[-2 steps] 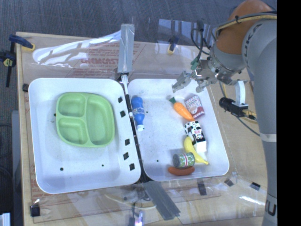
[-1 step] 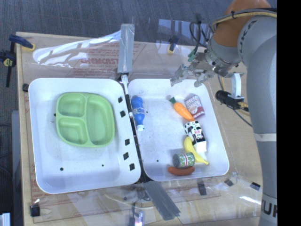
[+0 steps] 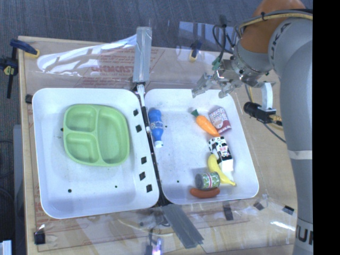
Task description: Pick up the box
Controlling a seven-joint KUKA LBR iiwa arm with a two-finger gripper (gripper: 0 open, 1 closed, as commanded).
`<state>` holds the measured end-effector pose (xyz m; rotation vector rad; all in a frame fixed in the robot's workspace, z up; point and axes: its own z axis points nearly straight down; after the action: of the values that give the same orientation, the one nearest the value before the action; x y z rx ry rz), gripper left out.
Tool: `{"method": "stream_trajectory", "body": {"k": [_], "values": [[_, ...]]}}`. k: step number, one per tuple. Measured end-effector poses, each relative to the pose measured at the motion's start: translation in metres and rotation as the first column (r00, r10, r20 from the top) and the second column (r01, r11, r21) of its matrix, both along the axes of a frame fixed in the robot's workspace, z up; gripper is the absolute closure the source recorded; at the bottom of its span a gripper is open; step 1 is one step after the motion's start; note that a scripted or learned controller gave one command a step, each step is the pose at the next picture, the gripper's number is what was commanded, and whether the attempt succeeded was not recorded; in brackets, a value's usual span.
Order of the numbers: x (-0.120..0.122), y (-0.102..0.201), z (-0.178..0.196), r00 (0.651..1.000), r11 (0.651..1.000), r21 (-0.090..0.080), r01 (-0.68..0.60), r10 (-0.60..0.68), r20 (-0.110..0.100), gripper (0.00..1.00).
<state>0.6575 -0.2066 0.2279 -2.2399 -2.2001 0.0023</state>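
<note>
While the pincer (image 3: 214, 85) hovers spread and empty, best descend squarely over the cow-patterned box (image 3: 221, 152), clearing the banana (image 3: 218, 169).

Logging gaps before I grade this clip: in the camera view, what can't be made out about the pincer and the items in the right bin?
- Pincer: small and blurred above the right bin's far rim; nothing shows between its tips.
- Box: label print too small to read.
- Banana: partly covered by the cow-print carton and the can.
- Sausage: top edge hidden by the can.
</note>
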Motion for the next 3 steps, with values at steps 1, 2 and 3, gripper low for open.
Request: {"method": "stream_trajectory", "body": {"k": [1, 2, 3], "values": [[0.0, 0.001, 0.003, 1.0, 1.0, -0.001, -0.007, 0.007, 0.002, 0.0], [0.0, 0.001, -0.018, 1.0, 1.0, 0.0, -0.017, 0.017, -0.001, 0.0], [0.0, 0.001, -0.005, 0.997, 0.997, -0.002, -0.08, 0.08, 0.002, 0.0]]}}
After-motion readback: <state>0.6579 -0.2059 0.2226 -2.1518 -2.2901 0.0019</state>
